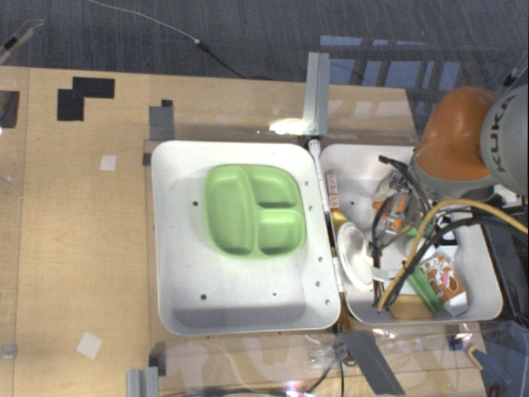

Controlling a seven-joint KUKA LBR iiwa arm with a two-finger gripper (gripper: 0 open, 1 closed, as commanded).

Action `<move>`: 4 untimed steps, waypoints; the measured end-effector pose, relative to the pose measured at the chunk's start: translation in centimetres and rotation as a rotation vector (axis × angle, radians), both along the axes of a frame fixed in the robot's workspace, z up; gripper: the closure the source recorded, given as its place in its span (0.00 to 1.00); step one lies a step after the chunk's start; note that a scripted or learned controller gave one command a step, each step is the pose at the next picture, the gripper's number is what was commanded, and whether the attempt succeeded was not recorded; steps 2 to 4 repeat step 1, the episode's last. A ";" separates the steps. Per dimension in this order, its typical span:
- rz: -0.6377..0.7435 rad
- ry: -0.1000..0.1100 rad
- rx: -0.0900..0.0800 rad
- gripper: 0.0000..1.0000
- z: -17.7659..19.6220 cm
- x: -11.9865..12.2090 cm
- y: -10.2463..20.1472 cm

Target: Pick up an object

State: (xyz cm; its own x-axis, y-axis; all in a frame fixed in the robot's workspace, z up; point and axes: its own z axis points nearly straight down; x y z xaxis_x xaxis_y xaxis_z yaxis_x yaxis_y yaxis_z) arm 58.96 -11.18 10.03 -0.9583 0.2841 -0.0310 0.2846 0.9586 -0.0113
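Note:
My gripper (388, 222) hangs low over the middle of the right bin (488, 300), under the orange band of the arm (453, 135), with black and yellow cables looping around it. Right below and left of it lies a white cup (354, 255) on its side. A colourful printed packet (447, 278) lies at the bin's front right, with a green item (426, 293) and a tan block (408, 308) beside it. A small orange thing (397, 215) shows close to the gripper; I cannot tell whether it is touched.
The left bin (182, 288) holds a green divided plate (253, 210) near its middle. A thin red-and-white stick (332, 192) lies along the right bin's left wall. A metal post (317, 93) stands behind the wall between the bins.

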 end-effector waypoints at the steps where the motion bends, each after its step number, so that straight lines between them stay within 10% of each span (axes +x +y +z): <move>1: 0.018 -0.010 0.012 0.00 0.0 -0.9 -0.9; 4: 0.018 -0.010 0.012 0.00 0.0 -0.9 -0.9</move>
